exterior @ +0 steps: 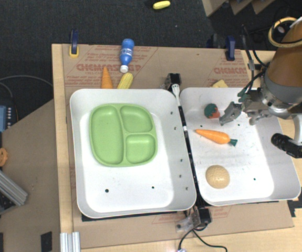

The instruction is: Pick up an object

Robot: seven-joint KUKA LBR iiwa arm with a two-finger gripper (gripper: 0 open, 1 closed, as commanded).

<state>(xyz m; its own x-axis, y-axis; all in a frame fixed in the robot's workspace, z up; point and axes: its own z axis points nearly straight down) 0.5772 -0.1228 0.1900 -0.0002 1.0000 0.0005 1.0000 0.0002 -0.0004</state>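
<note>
In the right bin (277, 185) an orange carrot (212, 136) with a green tip lies near the middle. A small red and green toy (210, 110) sits at the bin's back left, and a round tan bun (217, 176) rests toward the front. My gripper (242, 116) hangs over the back of this bin, to the right of the red and green toy and behind the carrot. Its two fingers (228, 115) are spread apart, open, with nothing between them.
The left bin (82, 156) holds a green divided plate (123, 134). Behind the bins on the bench lie a blue and white bottle (126, 54), an orange cone-shaped piece (106, 79) and a yellow corn piece (125, 80). A black clip (173, 81) sits between the bins' back corners.
</note>
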